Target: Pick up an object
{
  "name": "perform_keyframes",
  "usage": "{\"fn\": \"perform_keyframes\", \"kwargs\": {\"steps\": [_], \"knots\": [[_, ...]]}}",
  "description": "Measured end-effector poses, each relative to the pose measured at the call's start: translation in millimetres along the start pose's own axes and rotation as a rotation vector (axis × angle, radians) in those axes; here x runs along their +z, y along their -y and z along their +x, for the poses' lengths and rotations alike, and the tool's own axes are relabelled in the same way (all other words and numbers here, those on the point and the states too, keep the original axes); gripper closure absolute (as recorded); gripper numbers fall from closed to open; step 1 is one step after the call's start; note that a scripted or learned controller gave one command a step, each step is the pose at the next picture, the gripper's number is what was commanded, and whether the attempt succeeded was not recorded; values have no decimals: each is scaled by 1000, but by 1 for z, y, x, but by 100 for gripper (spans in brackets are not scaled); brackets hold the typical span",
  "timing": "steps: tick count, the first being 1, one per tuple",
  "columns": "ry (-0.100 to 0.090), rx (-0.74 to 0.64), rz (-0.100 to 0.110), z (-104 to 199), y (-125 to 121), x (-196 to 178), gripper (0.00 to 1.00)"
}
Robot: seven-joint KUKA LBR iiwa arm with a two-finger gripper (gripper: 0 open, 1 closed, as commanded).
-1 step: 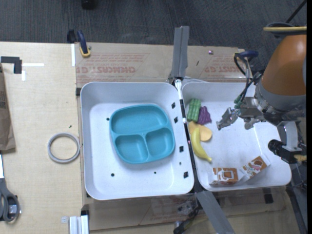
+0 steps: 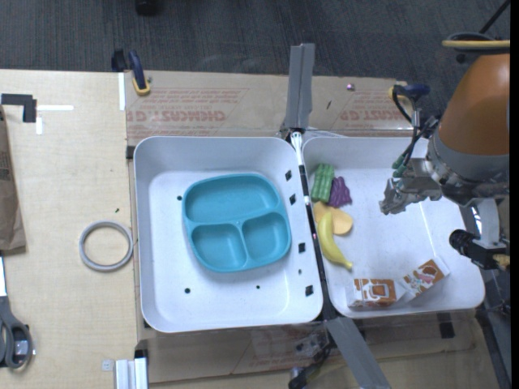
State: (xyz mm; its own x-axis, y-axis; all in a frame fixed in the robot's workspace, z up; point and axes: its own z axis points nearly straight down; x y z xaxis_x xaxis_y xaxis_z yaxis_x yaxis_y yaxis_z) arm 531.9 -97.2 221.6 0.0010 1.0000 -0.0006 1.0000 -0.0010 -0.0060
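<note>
The right bin (image 2: pixel 405 250) holds a yellow banana (image 2: pixel 330 239), a green ridged piece (image 2: pixel 323 182), a purple grape bunch (image 2: pixel 340 191), a pale yellow-orange piece (image 2: pixel 342 222) and a white and orange carton (image 2: pixel 397 286) lying on its side near the front. My gripper (image 2: pixel 395 201) hangs over the right half of this bin, to the right of the fruit and apart from every object. Nothing shows between its fingers.
The left bin (image 2: pixel 162 282) bears a blue three-part plate (image 2: pixel 237 222). A grey ring (image 2: pixel 105 245) lies on the bench at left, scissors (image 2: pixel 12 339) at the lower left corner. A grey divider post (image 2: pixel 300 87) stands between the bins at the back.
</note>
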Motion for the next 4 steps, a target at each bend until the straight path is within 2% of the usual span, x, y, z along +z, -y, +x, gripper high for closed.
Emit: {"fn": "perform_keyframes", "kwargs": {"steps": [1,2,3,4], "knots": [[0,0,-1,0,0,0,0],[0,61,-3,-18,-60,122,0],[-1,134,-5,-34,-66,130,0],[2,-298,-8,-16,-91,127,0]]}}
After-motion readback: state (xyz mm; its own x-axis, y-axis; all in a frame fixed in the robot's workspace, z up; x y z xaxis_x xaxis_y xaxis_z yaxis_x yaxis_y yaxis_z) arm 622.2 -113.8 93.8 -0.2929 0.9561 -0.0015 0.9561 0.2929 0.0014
